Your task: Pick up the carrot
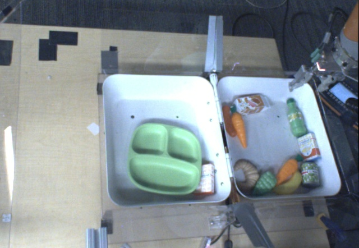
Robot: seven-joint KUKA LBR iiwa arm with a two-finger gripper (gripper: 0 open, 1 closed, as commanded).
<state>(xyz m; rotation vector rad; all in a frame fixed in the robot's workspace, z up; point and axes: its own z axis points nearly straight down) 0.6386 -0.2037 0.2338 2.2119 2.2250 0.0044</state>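
Two white bins sit side by side on the wooden bench; left bin [112,129], right bin [269,129].

Carrot [239,128] lies in the right bin near its left wall, upper-middle of the frame, pointing down and slightly right, green top toward the upper left. Just above and right of it: a small packaged snack [250,104], close to touching. A second orange carrot-like piece [288,169] rests in the bin's lower right, among a yellow fruit [289,186], a green toy vegetable [266,182], a small can [309,174] and a brown round item [247,171].

Green bottle [296,118] lies near the right wall, a small carton [309,146] below it.

Left bin holds a green divided plate [166,157] and a small can [207,179] at its lower right corner.

Arm's gripper [314,68] sits at the upper right of the frame, over the right bin's far corner, well apart from the carrot; whether the claw is open or closed cannot be told
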